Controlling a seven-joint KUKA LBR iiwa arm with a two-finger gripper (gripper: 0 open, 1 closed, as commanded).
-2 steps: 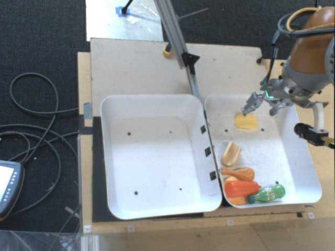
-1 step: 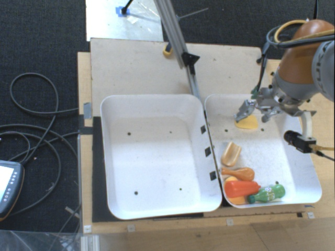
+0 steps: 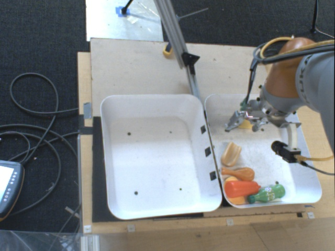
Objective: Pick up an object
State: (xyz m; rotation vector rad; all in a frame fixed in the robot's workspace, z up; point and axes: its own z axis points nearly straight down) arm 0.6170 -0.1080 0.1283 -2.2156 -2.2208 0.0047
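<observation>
Gripper [image 3: 236, 122] over right bin [image 3: 314, 184] far end, yellow object [image 3: 245, 123] at its fingers.
Whether the fingers clamp it: cannot tell. Bread [image 3: 231, 153], orange toy [image 3: 238, 172], carrot [image 3: 241, 188], green bottle [image 3: 267, 193] lie toward near edge, apart from gripper.

No text, label, brand, number or sign can be read. The green bottle [image 3: 267, 193], lying at the near end of the right bin [image 3: 309, 184], carries a pale label, but its print is too small to read.
</observation>
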